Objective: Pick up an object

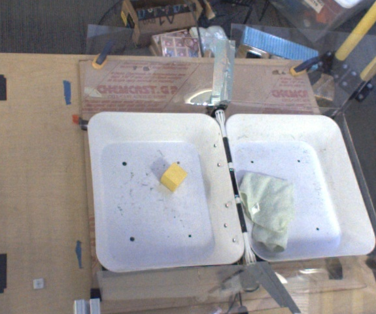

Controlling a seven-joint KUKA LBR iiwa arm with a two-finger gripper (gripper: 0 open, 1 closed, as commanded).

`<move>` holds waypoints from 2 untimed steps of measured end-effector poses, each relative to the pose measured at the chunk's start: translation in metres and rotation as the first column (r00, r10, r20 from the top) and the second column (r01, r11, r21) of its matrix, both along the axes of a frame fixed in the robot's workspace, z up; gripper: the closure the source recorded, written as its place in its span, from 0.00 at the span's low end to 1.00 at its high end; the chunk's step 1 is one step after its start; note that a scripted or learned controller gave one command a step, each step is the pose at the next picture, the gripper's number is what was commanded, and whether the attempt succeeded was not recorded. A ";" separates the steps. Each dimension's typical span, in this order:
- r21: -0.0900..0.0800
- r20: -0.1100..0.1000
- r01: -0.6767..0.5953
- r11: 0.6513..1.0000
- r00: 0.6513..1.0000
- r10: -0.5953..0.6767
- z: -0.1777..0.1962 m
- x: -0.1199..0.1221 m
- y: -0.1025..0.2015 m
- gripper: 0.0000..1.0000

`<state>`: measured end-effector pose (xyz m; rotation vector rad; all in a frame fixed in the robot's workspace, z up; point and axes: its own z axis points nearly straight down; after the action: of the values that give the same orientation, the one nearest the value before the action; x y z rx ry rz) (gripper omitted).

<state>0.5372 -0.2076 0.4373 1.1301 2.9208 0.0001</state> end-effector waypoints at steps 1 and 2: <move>0.002 -0.004 -0.010 1.000 1.000 0.010 -0.031 -0.043 0.062 0.00; 0.002 -0.001 0.105 0.994 0.994 -0.105 -0.001 -0.057 0.093 0.00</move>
<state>0.4807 -0.1150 0.4366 1.2829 2.8589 0.0021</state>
